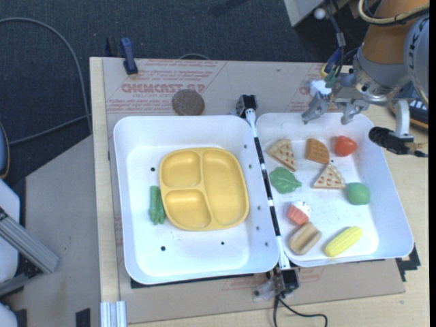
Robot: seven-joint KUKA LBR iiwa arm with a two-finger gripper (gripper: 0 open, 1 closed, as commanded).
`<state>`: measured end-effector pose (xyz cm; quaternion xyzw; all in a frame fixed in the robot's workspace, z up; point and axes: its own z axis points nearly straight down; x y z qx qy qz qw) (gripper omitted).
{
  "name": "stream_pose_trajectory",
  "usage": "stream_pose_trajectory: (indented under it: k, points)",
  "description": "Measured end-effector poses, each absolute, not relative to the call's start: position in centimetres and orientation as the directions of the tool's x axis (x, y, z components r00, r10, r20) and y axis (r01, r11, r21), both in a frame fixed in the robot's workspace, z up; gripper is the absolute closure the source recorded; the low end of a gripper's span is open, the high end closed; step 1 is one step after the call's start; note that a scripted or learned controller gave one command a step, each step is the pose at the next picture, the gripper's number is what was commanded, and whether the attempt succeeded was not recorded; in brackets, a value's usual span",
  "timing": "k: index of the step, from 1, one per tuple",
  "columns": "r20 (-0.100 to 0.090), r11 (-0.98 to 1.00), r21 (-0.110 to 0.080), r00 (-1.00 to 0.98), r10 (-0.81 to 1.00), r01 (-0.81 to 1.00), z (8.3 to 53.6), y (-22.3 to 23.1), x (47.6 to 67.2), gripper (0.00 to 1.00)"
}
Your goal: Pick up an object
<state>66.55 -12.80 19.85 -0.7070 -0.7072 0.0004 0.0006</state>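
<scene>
Nothing is picked up yet. The two-finger gripper (331,110) hangs over the far rim of the right white bin (395,203), at about twelve o'clock of it, fingers spread apart with nothing between them, though at this slant its height above the rim is hard to judge. The nearest candidates lie just toward six o'clock: a round red plastic tomato (345,145) and a brown toast-shaped toy piece (317,151). Descent, closing and lifting all remain. The left white bin (129,203) holds a yellow divided plastic plate (202,187). Both bins rest on a printed cardboard sheet (163,87) over dark carpet (54,5).
</scene>
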Motion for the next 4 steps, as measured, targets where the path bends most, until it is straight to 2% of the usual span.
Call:
stream_pose_trajectory:
  k: [1,2,3,4]
  points:
    - [0.009,0.003,-0.004,-0.003,1.0,1.0,9.0,-16.2,65.4,0.0]
    - [0.001,0.003,0.004,-0.003,1.0,1.0,10.3,-16.5,65.5,1.0]
    - [0.003,0.004,0.004,-0.004,1.0,1.0,10.4,-16.4,65.6,0.0]
    - [0.021,0.011,0.002,-0.011,1.0,1.0,9.6,-18.1,64.3,0.0]
